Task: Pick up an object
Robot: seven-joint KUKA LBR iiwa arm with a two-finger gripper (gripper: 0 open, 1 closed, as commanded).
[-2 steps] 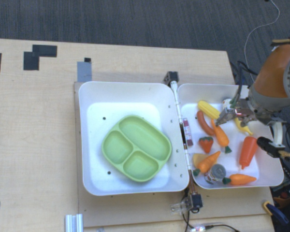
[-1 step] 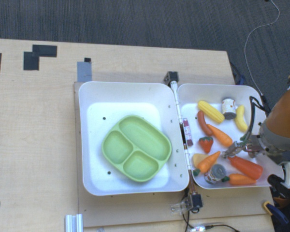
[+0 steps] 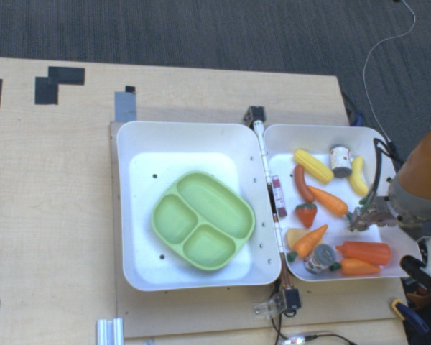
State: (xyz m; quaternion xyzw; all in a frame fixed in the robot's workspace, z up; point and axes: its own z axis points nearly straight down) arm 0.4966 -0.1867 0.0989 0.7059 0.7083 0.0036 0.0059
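The right bin (image 3: 274, 144) holds several toy foods. A yellow corn cob (image 3: 312, 165), a small silver can (image 3: 340, 160) and a banana (image 3: 358, 176) lie at its far side. A red sausage (image 3: 301, 182), an orange carrot (image 3: 329, 200) and a strawberry (image 3: 306, 213) lie mid-bin. A smaller carrot (image 3: 310, 240), a tin (image 3: 320, 258) and a long red vegetable (image 3: 364, 251) sit near the front. My gripper (image 3: 360, 220) reaches in from the right, low over the bin, just right of the orange carrot and above the red vegetable. I see nothing held in it.
The left bin (image 3: 140, 146) carries a green three-part plate (image 3: 203, 220). A hinge strip (image 3: 270, 192) runs between the two bins. The arm's orange band (image 3: 424, 171) hangs over the right bin's right rim. Black tape marks (image 3: 57, 83) lie on the bench at far left.
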